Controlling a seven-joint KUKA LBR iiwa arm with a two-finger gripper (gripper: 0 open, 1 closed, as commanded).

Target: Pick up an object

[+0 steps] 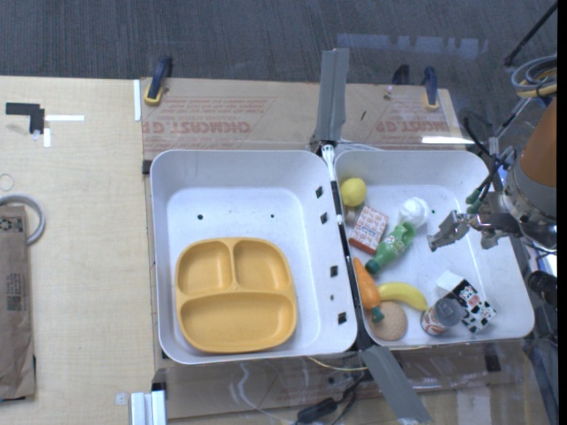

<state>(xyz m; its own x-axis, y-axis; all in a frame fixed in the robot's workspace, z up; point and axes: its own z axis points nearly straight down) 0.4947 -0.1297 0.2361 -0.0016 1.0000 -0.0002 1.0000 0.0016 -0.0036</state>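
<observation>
Nearest the camera, along the lower edge of the right bin (507,282), lay a round tan cookie (391,323), a small can (437,318) on its side and a black-and-white cow-patterned carton (468,301). Just above them lay a banana (403,294) and an orange carrot (366,285) — the carrot against the divider between the bins. Further up sat a green bottle (396,240) with a white cap, a red-and-white snack packet (368,228) and a lemon (353,191). The left bin (168,237) held a yellow divided plate (236,294).

The gripper (450,231) hung at centre right of the frame, over the right bin, with nothing between its fingers; whether they were spread or closed could not be told.

As a judgement, the green bottle was the nearest candidate: probably light, stiff plastic, smooth and rounded, so it could roll — best taken across its body, square to its long axis.

Reversed red lettering on the cardboard (292,118) behind the bins seemed to read "CHEMCAST GP". Labels on the packet and can were too small to read.
</observation>
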